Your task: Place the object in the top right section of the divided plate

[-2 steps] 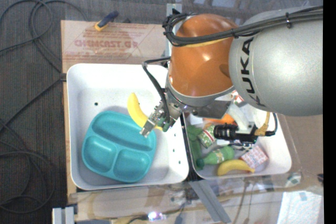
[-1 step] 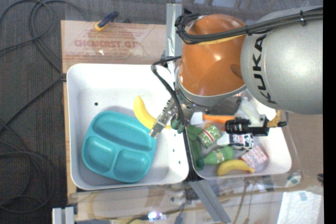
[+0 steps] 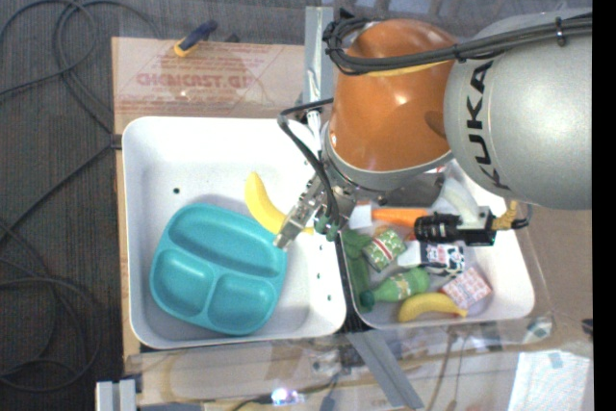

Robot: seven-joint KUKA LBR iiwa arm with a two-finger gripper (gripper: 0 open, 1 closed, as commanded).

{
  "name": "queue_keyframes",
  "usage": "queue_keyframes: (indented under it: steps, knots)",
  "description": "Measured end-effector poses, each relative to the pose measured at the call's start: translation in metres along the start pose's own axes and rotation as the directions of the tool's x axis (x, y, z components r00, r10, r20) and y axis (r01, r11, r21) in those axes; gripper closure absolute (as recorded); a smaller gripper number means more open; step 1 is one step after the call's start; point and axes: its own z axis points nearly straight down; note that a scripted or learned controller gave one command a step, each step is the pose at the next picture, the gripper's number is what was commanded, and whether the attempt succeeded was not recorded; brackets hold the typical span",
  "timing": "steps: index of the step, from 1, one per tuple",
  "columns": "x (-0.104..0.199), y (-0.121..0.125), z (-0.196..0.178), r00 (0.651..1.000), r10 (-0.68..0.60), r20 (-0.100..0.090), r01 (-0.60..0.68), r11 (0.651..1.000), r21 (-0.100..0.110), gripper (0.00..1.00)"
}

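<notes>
The fingers pinch the yellow banana right at the teal divided plate rim — I'd lower it gently into the section just beneath — then release.

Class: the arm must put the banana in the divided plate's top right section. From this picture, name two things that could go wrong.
1. The yellow plastic banana lies against the rim of the teal divided plate, so it could stay on the rim, outside the section.
2. The pincer meets the banana at one end; it may swing or slip.

Yellow banana (curved) at teal divided plate's top right edge
</notes>
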Motion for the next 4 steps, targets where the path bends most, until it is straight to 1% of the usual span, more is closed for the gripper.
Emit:
queue_keyframes:
  steps: [4]
  knots:
    - [0.0,0.003,-0.034,1.0,-0.002,-0.004,0.002,1.0,0.001,1.0]
